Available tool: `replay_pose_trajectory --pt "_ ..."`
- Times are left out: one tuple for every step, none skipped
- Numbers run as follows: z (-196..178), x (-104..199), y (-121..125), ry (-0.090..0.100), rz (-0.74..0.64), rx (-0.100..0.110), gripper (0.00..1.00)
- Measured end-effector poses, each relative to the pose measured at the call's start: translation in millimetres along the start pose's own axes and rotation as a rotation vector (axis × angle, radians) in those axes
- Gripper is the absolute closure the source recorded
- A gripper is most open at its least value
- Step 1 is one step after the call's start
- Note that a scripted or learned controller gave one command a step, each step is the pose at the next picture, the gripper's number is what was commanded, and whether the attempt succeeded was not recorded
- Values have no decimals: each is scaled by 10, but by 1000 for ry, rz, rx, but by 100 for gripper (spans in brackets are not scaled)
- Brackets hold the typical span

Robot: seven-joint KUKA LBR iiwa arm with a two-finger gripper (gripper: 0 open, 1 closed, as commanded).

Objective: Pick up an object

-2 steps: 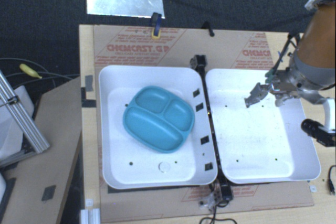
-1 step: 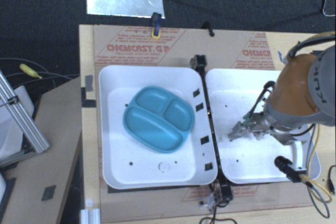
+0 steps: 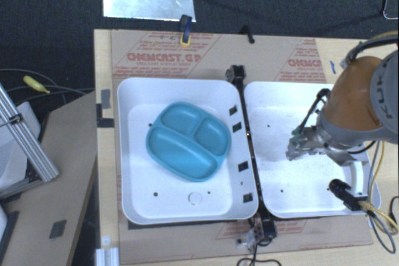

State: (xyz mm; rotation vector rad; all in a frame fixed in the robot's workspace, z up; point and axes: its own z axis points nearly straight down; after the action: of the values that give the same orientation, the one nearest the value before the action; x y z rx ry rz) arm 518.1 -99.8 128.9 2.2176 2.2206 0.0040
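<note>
Left of the tool [image 3: 298,147], apart, blue plate [image 3: 188,141]

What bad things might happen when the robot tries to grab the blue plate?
1. The claw sits over the right bin, while the blue plate lies in the left bin. The arm must cross the raised divider between them and might bump it.
2. The plate is wide, smooth and lies flat, so the claw may slip off its rim.
3. A push could slide the plate against the bin wall.
</note>
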Motion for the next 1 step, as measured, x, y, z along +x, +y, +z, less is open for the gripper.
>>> replay_pose_trajectory --pt "-680 1002 -304 6 -12 -2 100"
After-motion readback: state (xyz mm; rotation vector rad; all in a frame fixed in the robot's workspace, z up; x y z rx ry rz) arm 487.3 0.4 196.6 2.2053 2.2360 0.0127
